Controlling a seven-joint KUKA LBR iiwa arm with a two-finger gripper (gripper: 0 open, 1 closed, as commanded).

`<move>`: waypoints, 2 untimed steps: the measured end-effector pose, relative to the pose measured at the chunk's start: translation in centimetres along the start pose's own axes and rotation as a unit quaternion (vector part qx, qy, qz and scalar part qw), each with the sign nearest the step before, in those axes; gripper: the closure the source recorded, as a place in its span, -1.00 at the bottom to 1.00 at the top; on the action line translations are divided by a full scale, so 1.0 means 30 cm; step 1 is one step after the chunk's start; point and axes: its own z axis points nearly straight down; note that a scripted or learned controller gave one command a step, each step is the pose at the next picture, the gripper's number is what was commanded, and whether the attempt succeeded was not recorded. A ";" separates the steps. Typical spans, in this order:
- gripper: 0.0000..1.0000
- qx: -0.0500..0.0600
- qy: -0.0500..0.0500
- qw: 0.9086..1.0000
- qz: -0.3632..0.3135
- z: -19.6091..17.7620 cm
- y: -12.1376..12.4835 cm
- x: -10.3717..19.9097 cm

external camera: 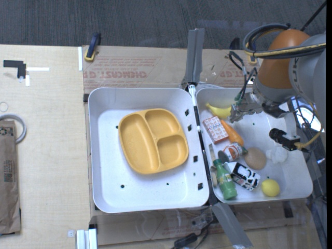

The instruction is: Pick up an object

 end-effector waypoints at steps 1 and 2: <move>-1.00 0.000 0.000 1.000 0.000 0.000 0.000 0.000; -1.00 0.001 -0.001 1.000 0.006 0.032 -0.070 0.065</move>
